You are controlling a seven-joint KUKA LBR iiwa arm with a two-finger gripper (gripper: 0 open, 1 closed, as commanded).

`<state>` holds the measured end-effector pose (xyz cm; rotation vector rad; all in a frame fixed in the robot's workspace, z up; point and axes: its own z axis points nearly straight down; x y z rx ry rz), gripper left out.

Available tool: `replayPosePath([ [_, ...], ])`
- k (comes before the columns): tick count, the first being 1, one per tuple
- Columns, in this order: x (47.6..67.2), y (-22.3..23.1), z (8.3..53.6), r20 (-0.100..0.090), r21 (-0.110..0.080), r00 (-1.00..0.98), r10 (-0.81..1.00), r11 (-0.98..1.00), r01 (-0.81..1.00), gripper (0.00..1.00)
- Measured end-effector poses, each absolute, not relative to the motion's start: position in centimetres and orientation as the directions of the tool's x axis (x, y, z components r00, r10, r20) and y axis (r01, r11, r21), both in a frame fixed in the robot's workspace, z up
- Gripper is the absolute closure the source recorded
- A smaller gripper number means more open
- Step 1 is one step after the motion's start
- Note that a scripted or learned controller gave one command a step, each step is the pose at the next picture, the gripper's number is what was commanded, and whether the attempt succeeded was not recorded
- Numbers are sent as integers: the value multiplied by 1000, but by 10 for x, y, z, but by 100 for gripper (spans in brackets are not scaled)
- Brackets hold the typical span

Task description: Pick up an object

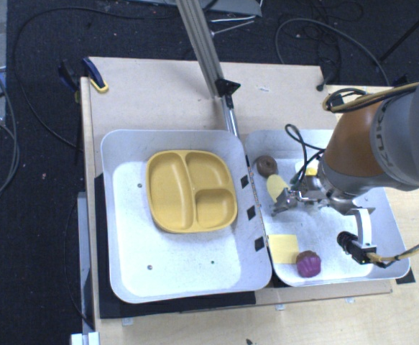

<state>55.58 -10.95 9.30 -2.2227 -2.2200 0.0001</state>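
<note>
One pincer (284, 201) beside the yellow ball (276, 186), grip state impossible to tell.

Arm down in the right bin, plate sitting alone in the left.

I've got the gripper (284, 201) low over the right bin (389, 214), its tips just beside the pale yellow object (277, 186); a brown round object (266, 166) lies just above that, near the bin's left wall; a yellow square block (282, 248) and a purple object (308, 264) sit close together at the near edge; over in the left bin (123, 214) I see the yellow divided plate (192, 190), well apart from the arm.
</note>
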Motion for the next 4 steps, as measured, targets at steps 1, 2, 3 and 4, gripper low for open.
replayPosePath([
  [1, 557, -111, 105, -3, 6, 3, 1000, -3, 1000, 100],
  [2, 564, -113, 149, -1, 2, -2, 1000, 2, 1000, 100],
  [3, 568, -116, 192, -1, 5, -2, 1000, 2, 1000, 100],
  [4, 569, -116, 225, -1, 4, -3, 1000, 3, 1000, 100],
])
